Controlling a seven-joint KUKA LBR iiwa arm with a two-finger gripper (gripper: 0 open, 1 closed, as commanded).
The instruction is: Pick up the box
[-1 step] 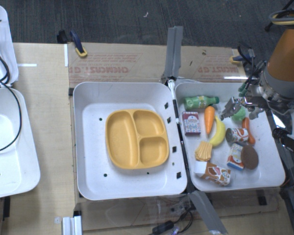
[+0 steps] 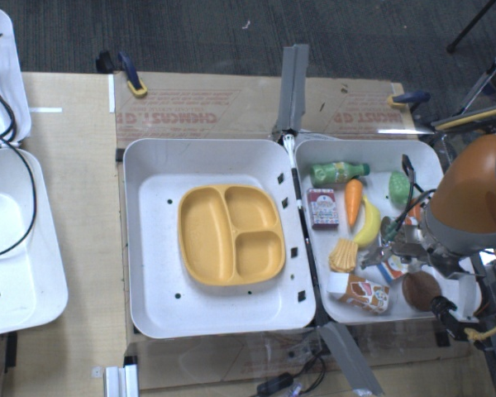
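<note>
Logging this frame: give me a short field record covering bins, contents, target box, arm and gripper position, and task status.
left bin: holds a yellow divided plate
right bin: green bottle, carrot, banana, red box, printed carton, brown round item, green item
target: red box, lying flat beside the carrot, untouched
arm: over the right bin's right side
gripper: low, right of the banana, apart from the red box
task status: box not yet picked up

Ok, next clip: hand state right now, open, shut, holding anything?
Hand: low in the right bin, among the toy food beside the banana; open or shut cannot be told, and nothing is seen held.
</note>
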